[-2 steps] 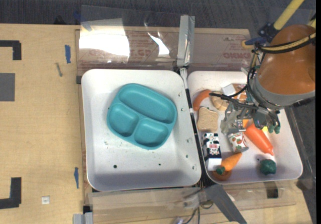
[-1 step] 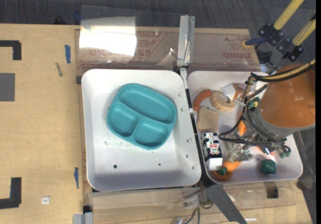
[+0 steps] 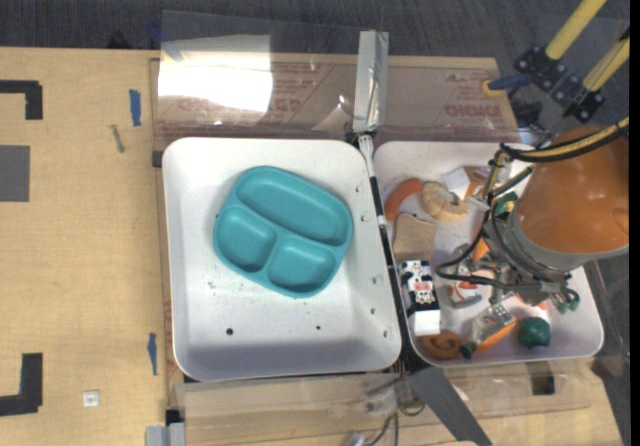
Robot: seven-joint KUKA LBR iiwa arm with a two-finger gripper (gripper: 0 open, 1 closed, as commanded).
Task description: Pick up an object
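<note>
Camera view, teal tray (image 3: 283, 229) left bin (image 3: 190, 334), clutter under arm (image 3: 575, 199)

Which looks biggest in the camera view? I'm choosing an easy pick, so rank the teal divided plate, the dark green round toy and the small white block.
1. teal divided plate, by far the largest.
2. dark green round toy.
3. small white block, about the toy's size; too close to rank firmly.

Teal tray (image 3: 283, 229) in left bin (image 3: 190, 264)
</note>
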